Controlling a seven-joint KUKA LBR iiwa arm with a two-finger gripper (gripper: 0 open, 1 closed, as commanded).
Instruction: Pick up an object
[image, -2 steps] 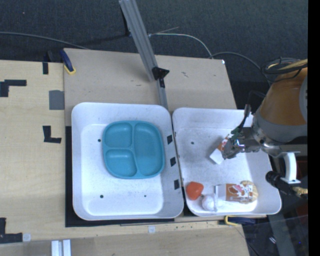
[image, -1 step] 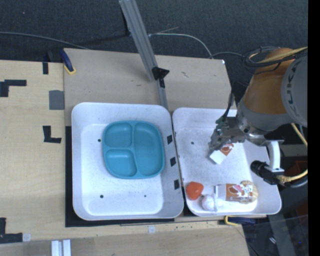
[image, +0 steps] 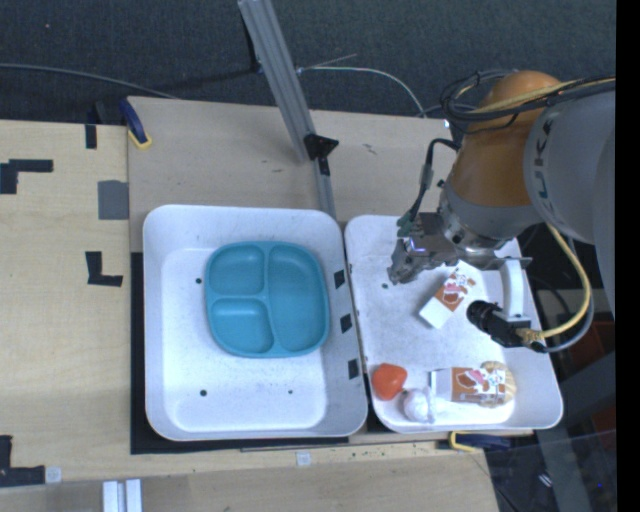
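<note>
— Orange-banded grey arm's gripper (image: 408, 262) hangs at right centre of the frame; whether its jaws are open or holding anything, I cannot tell.

— Target?

— Small white-and-red box (image: 449, 297), just right of it in the right white bin (image: 372, 300); probably light, stiff; grip its long sides.

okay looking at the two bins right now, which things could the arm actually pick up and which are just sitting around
Pickable, all in the right bin:
- small white box with red print
- orange-red ball
- whitish round item
- printed packet
- gripper hovers at that bin's upper part

Just lying about:
- teal divided plate in the left bin
- tape marks on the bench
</note>
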